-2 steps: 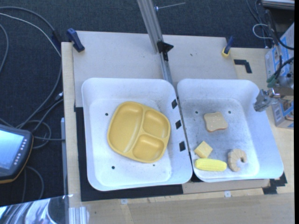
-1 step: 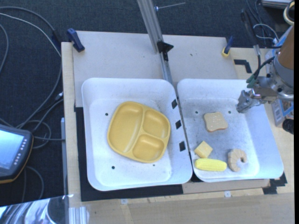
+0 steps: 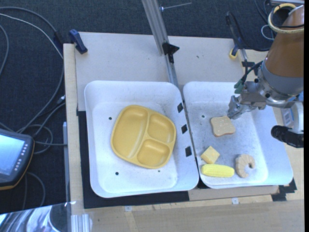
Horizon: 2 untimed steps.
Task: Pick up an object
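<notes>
Nearest the camera, along the front edge of the right bin (image 3: 270,129), a corn cob (image 3: 217,170) lies on its side, with a pale doughnut-shaped piece (image 3: 245,165) just to its right and a small yellow cheese-like wedge (image 3: 210,155) just behind its left end; the three sit close together without clearly touching. A little farther back, near the middle of the same bin, a slice of toast (image 3: 222,126) lies flat on the white floor. The gripper (image 3: 235,109) hangs just behind and to the right of that slice, its tip close above the bin floor beside the toast's far corner; whether it touches the slice cannot be told, nothing can be seen held in it, and how wide it stands cannot be made out from this angle. Above it rise the grey wrist and the orange band of the arm (image 3: 285,52), coming in from the right. In the left bin (image 3: 96,129), a yellow divided plate (image 3: 143,136) with three compartments rests slightly tilted near the centre. Between the two bins a metal pole (image 3: 155,18) slants up toward the far side of the bench (image 3: 120,57), where a blue clamp (image 3: 77,40) grips the far left corner.
</notes>
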Each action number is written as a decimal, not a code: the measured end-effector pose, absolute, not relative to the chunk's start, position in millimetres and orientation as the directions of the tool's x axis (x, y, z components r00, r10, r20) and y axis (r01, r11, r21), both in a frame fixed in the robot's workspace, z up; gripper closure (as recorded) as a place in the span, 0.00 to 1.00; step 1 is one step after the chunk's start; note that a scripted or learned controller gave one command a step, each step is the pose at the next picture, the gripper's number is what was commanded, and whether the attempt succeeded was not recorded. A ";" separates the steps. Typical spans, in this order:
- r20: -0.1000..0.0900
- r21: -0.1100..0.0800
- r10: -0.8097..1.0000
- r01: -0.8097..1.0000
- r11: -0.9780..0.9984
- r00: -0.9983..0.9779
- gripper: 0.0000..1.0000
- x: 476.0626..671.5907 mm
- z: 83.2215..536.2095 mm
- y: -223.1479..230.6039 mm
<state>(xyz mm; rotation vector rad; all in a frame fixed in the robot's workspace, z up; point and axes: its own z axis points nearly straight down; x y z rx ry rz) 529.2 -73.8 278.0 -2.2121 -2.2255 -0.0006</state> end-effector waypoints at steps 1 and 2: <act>0.003 -0.003 1.000 1.000 0.006 -0.006 1.00 529.5 261.7 -21.4; 0.004 -0.004 1.000 1.000 0.006 -0.006 1.00 514.2 261.0 26.7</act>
